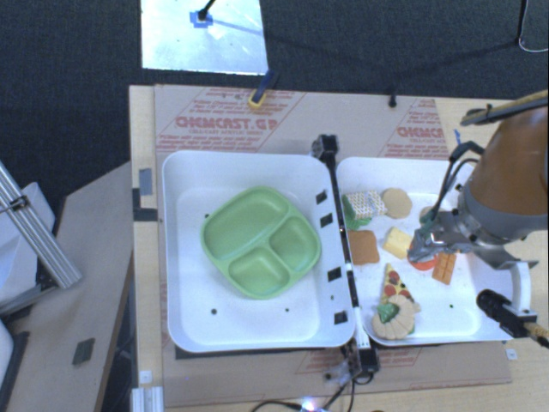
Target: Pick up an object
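- Grey metal of the gripper (426, 245) sits low in the right bin (467, 168), directly over a red round piece (422, 263); you cannot tell from this slant whether its tips are apart or closed, nor whether anything is caught.
- Red piece lies just beside a yellow block (397, 242) on one side and an orange ridged strip (443, 267) on the other; judge it the likeliest target, being nearest the tool.
- You should descend straight and centre on one item, since the neighbours crowd close and could be nudged or pinched together.
- Further out in that bin: a brown square (364, 247), a tan disc (396, 202), a green-and-white packet (364, 204), a pizza slice (396, 287).
- Beyond the divider, the left bin (189, 316) carries a green sectioned tray (260, 242), well apart from the work.
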Robot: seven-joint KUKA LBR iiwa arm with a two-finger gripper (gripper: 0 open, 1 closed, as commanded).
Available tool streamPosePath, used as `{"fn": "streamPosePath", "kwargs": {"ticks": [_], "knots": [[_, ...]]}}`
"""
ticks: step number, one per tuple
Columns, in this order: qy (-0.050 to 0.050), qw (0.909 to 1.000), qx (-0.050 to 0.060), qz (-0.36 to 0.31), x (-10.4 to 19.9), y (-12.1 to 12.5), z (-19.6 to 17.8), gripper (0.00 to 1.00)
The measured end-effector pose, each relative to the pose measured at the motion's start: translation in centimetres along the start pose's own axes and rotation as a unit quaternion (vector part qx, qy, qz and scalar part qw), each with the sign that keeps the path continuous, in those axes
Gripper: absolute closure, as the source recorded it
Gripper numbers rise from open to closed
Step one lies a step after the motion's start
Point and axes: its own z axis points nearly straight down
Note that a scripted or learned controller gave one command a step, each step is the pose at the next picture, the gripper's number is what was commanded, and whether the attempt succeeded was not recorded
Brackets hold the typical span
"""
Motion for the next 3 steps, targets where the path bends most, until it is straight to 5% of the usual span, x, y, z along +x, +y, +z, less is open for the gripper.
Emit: {"fn": "streamPosePath", "kwargs": {"ticks": [2, 3], "knots": [[0.000, 1.0000, -0.001, -0.001, 0.5, -1.0, -1.0, 1.00], [0.000, 1.0000, -0.001, -0.003, 1.7, 0.4, -0.7, 1.00]]}}
